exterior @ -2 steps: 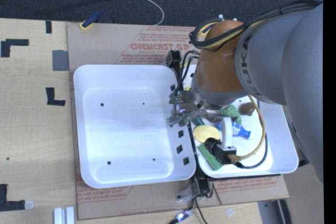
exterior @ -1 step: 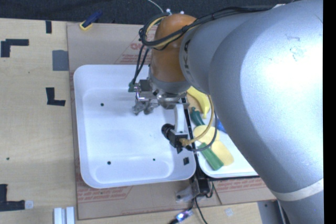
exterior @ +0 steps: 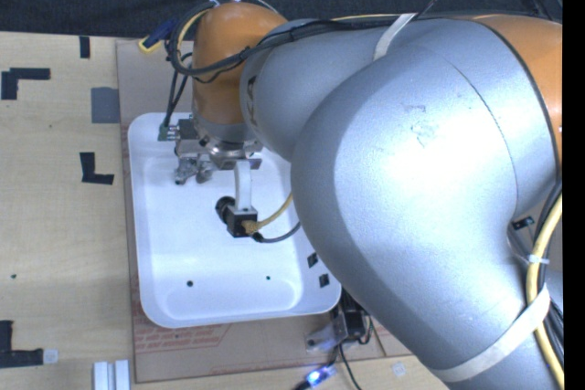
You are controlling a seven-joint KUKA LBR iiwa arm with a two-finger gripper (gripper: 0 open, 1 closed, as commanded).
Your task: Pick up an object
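The gripper (exterior: 212,171) hangs low over the far part of the left white bin (exterior: 151,242), under the orange wrist band (exterior: 224,50). A pale bar runs down from it to a small black piece (exterior: 234,218) with a yellow cable, just above the bin floor. I cannot tell whether that piece is a loose object or part of the tool. Two tiny dark specks (exterior: 189,283) lie on the bin floor near its front. The arm's grey body (exterior: 420,196) hides everything to the right.
The wooden bench (exterior: 55,224) to the left carries black tape marks. Cables loop around the wrist at the back. Small dark bits (exterior: 322,280) sit by the bin's right rim, close under the arm.
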